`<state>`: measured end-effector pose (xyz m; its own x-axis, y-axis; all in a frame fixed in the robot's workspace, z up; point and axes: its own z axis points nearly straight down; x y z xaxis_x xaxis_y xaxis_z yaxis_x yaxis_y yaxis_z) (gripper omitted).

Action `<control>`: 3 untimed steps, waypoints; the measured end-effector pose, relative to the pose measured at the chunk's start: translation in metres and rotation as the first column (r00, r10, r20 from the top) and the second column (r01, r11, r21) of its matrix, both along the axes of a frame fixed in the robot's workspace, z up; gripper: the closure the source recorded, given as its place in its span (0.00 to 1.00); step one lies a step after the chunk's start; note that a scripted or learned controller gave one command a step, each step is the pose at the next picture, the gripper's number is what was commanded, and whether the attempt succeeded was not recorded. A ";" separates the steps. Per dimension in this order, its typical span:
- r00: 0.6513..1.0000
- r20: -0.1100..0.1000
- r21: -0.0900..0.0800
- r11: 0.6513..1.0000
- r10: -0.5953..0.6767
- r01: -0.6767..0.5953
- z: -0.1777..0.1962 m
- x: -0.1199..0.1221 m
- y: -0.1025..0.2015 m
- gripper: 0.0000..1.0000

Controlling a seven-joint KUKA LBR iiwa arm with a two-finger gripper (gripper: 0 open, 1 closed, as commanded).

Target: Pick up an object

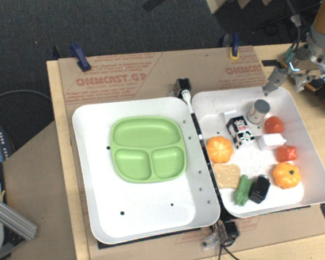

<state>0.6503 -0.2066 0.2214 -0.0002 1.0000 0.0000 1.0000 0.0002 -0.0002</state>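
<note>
The grey two-finger gripper [281, 76], jaw state unreadable, hovers at the right white bin's [308, 140] far right corner, just beside a small grey cylinder [259, 109] lying near a red tomato-like ball [273, 124].

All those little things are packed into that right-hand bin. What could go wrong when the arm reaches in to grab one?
Crowding: the orange, cracker, green piece and black block sit close together, so fingers closing on one may nudge or catch a neighbour.

Rolling: round items like the orange or the red tomato could slip away when touched.

Edges: the small pumpkin lies near the right bin wall, which may block the gripper from coming down on it.
</note>
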 end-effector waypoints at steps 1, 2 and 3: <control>1.000 -0.008 0.004 1.000 0.004 -0.004 -0.145 0.015 0.045 0.00; 1.000 0.005 -0.002 1.000 0.002 -0.002 -0.125 0.018 0.041 1.00; 1.000 0.002 0.000 1.000 0.005 -0.005 -0.134 0.014 0.114 1.00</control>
<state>0.6645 -0.0929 0.0872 -0.0054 1.0000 0.0000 1.0000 0.0054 0.0014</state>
